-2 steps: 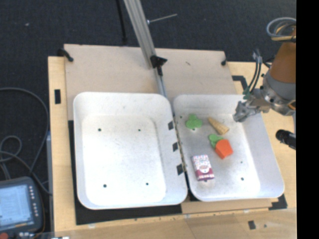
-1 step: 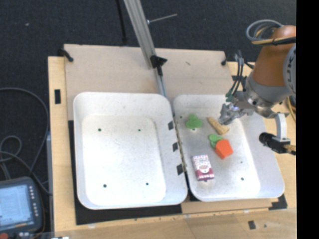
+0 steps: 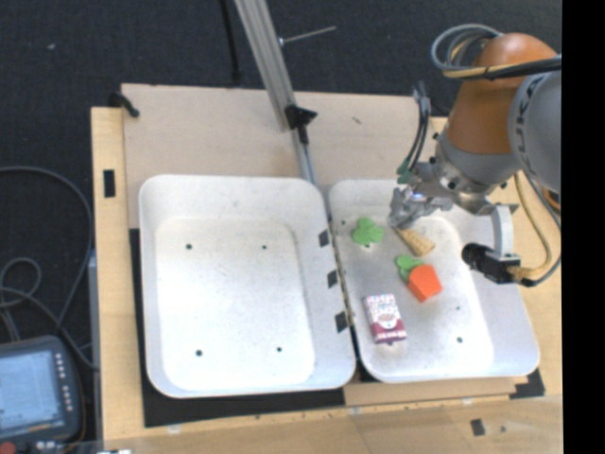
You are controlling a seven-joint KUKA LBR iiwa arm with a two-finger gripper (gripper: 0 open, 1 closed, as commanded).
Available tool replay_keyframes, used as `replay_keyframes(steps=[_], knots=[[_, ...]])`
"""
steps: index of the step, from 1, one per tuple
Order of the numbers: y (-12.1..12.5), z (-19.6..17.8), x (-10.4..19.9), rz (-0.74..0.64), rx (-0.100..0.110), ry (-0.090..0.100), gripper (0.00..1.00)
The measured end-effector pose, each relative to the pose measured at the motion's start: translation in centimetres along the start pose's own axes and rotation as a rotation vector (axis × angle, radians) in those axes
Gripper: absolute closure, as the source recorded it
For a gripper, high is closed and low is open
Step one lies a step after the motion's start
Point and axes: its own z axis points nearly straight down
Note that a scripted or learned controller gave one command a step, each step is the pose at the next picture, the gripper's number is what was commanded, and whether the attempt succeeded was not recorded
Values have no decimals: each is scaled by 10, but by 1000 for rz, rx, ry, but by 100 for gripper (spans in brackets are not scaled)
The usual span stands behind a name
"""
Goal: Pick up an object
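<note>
- Now the claw (image 3: 408, 211) hovers upper right of the frame, over the right bin (image 3: 510, 348); I cannot tell its grip state.
- Nearest target: tan piece (image 3: 416, 244), just below; a straight descent looks best.
- Green piece (image 3: 368, 233), orange block (image 3: 424, 283) and small carton (image 3: 385, 318) crowd nearby.

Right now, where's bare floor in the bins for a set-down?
Left bin: its whole floor is bare. Right bin: free along the near-right floor, past the carton and orange block. Crowded in its far half, where the gripper hangs over the green piece and tan piece.
</note>
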Motion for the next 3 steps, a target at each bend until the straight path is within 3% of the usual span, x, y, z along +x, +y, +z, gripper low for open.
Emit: replay_keyframes(steps=[2, 3], knots=[[3, 9, 104, 1, 5, 1, 100], [6, -10, 160, -1, 1, 1, 100]])
